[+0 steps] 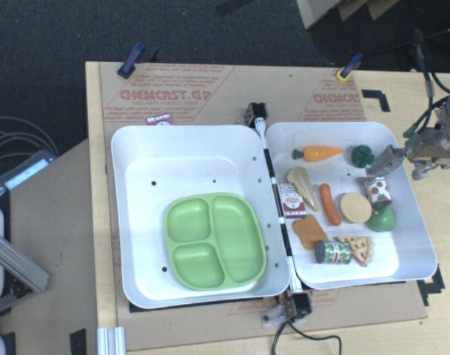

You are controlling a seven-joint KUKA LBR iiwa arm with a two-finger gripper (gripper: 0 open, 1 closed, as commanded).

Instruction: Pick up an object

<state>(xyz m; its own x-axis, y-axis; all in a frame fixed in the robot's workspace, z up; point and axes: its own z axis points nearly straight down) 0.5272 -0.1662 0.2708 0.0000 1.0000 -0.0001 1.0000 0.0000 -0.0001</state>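
Glossy white bin (414,254) with smooth plastic foods

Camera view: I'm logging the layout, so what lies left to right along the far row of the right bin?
Orange toy carrot with a green tip → dark green round toy → grey claw at the bin's right rim.

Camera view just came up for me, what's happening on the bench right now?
The gripper sits at the right bin's far right edge, low over the toy food, near a small carton and a green ball. Nothing shows between its fingers, so no pick yet. A carrot, sausage, can and pizza slice lie untouched. The left bin holds a green divided plate.
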